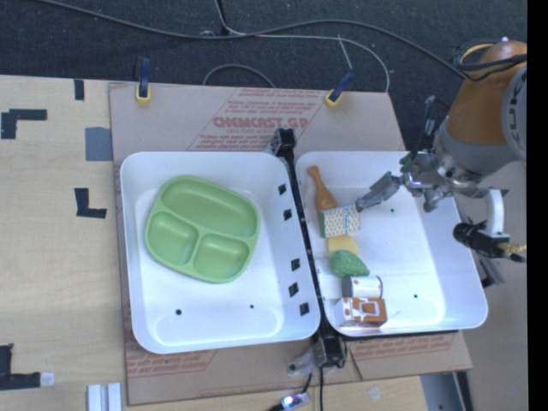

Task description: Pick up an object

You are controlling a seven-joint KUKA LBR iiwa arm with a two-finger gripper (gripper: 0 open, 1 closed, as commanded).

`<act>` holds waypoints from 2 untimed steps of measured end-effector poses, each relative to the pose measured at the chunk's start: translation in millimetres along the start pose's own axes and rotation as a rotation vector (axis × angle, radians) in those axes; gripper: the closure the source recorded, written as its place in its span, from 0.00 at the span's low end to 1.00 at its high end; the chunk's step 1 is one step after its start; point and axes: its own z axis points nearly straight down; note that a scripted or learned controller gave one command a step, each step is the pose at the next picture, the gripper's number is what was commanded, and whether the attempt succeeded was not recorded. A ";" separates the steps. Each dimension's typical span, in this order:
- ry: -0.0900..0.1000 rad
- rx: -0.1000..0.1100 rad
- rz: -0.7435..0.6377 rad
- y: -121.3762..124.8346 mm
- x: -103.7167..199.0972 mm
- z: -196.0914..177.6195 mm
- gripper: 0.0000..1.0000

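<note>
In the right bin a row of small objects runs along the left wall. From back to front these are a brown bottle-shaped piece, a checkered block, a yellow piece, a green lump and a white and orange box. My gripper hangs over the back of this bin, slanting down to the left. Its tip is just right of the checkered block and the brown piece, and nothing shows in its grasp.
A green divided plate lies in the left bin. A black divider separates the two bins. The arm's wrist sits over the right bin's back right corner. Cables run across the dark floor behind the bench.
</note>
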 end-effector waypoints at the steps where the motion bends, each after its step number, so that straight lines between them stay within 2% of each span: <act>1: -0.002 -0.014 -0.004 3.0 0.6 -8.3 0.00; 2: -0.002 -0.010 -0.003 -3.2 -7.1 47.7 0.00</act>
